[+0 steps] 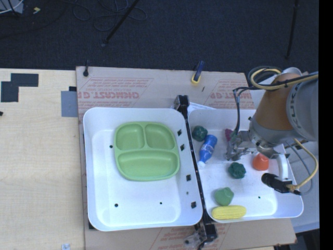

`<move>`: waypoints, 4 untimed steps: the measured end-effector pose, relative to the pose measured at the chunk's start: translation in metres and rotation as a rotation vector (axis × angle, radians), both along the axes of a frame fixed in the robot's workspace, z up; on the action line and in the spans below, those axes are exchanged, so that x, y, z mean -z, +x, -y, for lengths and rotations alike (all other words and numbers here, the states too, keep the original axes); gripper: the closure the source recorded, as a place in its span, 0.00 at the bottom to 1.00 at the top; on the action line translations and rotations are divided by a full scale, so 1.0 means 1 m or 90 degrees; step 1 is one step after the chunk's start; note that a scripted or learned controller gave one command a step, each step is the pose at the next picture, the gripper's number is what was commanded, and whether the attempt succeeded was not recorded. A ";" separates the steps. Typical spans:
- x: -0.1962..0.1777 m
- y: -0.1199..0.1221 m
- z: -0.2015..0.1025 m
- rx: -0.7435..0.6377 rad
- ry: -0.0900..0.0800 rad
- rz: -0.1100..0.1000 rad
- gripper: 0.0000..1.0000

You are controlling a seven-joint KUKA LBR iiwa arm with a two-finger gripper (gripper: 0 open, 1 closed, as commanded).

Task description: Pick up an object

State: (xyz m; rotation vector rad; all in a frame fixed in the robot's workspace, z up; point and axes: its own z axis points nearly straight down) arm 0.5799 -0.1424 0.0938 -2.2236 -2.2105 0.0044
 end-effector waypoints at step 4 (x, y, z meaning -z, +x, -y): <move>-0.128 0.010 -0.004 -0.004 -0.001 0.002 1.00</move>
